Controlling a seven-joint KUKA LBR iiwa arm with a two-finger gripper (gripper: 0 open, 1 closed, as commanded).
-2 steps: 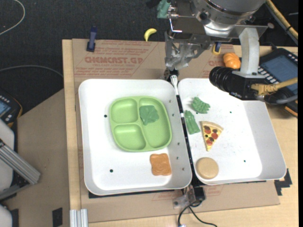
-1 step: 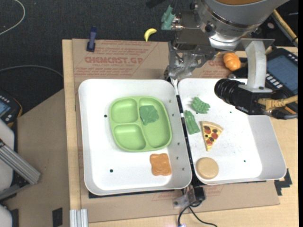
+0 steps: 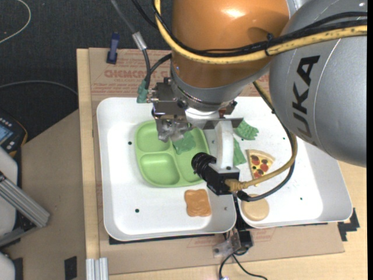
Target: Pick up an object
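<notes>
Okay, tool [image 3: 173,134] over pale green divided plastic tray [image 3: 157,159]; you can't tell its state from here. Tray looks light, stiff, slick: grip rim.

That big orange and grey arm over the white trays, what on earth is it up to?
It's a robot arm trying to pick something up. Its pincer is down over a green divided plate in the left white bin. Whether it holds anything can't be seen from here. An orange toast-shaped toy lies by the plate. In the right white bin there's a toy pizza slice, a green leafy piece and a tan round piece.
</notes>
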